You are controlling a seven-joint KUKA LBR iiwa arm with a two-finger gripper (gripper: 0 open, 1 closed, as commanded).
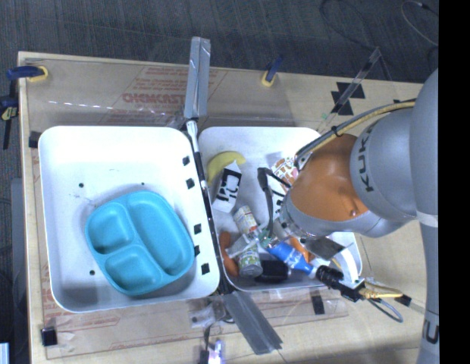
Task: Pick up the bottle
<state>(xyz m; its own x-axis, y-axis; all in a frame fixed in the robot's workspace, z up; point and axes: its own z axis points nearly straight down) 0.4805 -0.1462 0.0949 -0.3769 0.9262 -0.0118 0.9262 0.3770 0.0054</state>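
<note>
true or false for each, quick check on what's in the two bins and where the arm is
1. The blue divided tray lies in the left bin. True.
2. The arm hangs over the left bin. False: it is over the right bin.
3. The right bin holds a pile of small items. True.
4. The blue tray has one single compartment. False: it has three.
5. A small bottle lies in the right bin, among the clutter. True.
</note>
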